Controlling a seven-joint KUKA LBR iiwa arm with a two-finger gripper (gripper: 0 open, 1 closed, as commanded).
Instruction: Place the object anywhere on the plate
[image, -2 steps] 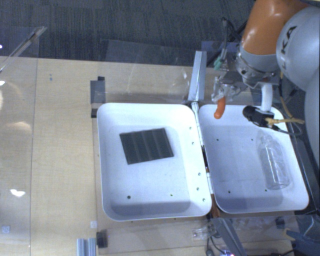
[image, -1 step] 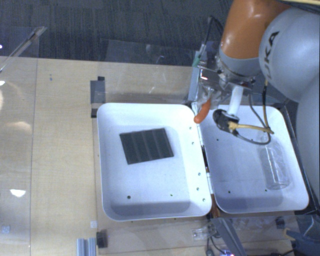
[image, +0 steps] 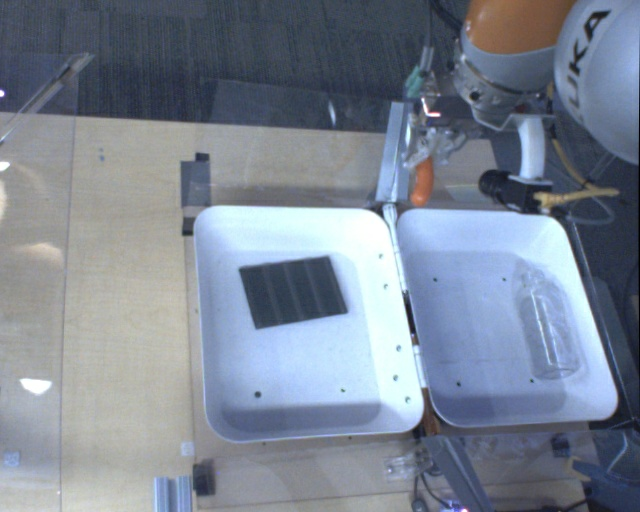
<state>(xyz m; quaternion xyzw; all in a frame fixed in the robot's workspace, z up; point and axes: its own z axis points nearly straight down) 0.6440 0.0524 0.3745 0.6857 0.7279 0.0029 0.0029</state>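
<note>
- Fingers (image: 424, 170) raised beyond the far edge where the two bins meet, pinching a small orange object (image: 423, 185).
- Dark ribbed plate (image: 293, 291) flat in the left bin (image: 220, 400).
- Clear plastic bottle (image: 546, 320) lying in the right bin (image: 470, 400).

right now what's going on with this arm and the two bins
A KUKA arm reaches in from the right, its gripper raised above the bench behind the seam between the two white bins. A small orange object shows between its fingers. The dark ridged plate lies flat in the left bin, with nothing on it yet. A clear plastic bottle lies on its side in the right bin.
</note>
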